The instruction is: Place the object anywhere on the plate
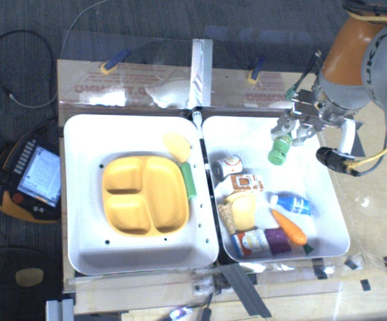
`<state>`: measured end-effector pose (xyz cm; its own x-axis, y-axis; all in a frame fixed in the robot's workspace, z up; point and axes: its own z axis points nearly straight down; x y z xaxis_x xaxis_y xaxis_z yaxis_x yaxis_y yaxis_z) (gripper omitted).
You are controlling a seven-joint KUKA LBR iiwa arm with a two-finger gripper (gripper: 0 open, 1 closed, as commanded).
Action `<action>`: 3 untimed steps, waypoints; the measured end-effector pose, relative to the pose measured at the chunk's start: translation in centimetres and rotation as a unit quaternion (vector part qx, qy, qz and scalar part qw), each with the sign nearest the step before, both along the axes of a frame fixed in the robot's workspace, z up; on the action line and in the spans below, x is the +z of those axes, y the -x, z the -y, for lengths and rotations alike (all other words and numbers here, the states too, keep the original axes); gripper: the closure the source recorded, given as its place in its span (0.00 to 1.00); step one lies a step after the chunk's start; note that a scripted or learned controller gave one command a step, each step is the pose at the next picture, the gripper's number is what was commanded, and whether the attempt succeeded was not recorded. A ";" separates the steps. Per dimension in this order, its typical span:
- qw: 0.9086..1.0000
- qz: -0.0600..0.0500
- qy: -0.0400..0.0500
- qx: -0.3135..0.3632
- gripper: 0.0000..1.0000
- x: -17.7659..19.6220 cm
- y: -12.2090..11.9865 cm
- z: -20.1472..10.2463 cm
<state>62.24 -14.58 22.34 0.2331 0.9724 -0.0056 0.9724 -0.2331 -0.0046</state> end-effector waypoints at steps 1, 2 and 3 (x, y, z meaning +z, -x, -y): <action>0.994 0.000 -0.002 0.113 1.00 -1.6 0.1 0.2; 0.994 -0.002 -0.003 0.113 1.00 -0.9 0.1 0.1; 0.994 -0.002 -0.003 0.113 0.00 -0.9 0.1 0.1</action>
